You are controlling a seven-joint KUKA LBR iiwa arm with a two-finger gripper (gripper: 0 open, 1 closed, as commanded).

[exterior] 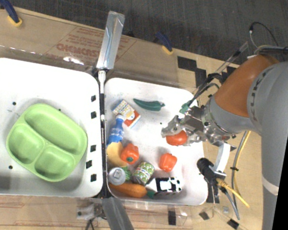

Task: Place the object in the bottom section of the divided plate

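Note:
A light green divided plate [46, 141] lies in the left bin [7, 76], with one wide section at its top and two smaller ones along its lower edge. All its sections look bare. My gripper [181, 130] hangs over the right bin [164, 93], near its right side. A small red-orange round object [177, 139] sits between the fingers, which are closed on it. It appears to be slightly above the bin floor.
The right bin also holds a green chili [148, 105], a small carton [128, 114], a blue bottle [117, 130], an orange pepper [130, 152], an orange block [167, 161], a green can [144, 172], a carrot [129, 189] and a black-and-white toy [168, 185].

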